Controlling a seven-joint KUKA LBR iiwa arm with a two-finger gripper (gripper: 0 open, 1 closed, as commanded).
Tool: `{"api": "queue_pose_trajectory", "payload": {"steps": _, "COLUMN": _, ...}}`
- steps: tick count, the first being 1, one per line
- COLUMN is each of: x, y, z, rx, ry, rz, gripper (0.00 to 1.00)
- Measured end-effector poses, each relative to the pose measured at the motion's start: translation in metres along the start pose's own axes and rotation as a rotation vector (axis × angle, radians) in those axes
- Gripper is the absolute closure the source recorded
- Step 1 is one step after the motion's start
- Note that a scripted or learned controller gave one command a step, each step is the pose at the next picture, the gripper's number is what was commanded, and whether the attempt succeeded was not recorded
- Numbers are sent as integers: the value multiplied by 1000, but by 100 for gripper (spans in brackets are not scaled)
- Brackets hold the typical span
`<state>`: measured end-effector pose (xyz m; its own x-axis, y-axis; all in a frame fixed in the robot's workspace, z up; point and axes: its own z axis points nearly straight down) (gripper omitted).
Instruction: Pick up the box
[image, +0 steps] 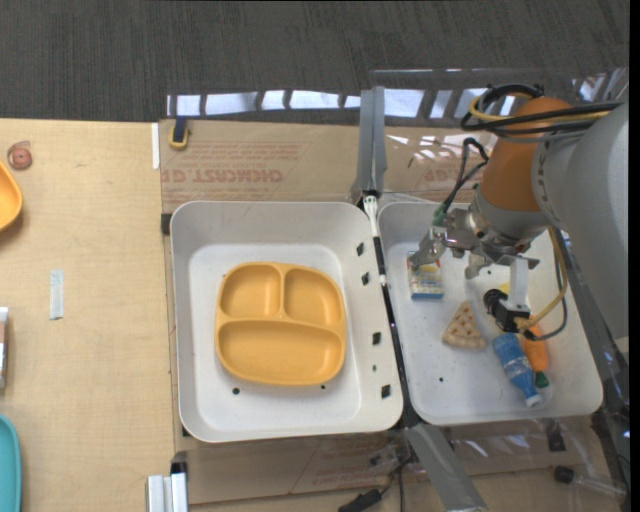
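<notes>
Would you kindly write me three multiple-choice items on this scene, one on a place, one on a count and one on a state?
1. Where does the small box lie?
A. In the right bin, near its left wall
B. On the yellow plate
C. On the wooden bench left of the bins

2. How many compartments does the yellow plate have?
A. Two
B. Three
C. Five

3. How does the blue bottle rest?
A. Standing upright
B. Lying on its side in the right bin
C. Leaning against the plate

Answers:
1. A: the box sits on the right bin's floor, with the gripper just above it.
2. B: two small sections at the top and one long one below.
3. B: its whole length lies flat on the bin floor.
</notes>
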<state>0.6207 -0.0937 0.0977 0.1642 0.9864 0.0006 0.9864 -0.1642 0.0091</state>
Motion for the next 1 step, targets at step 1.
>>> {"api": "queue_pose_trajectory", "payload": {"steps": 1, "x": 0, "y": 1, "z": -11, "rx": -5, "ry": -1, "rz": -2, "gripper": 100}}
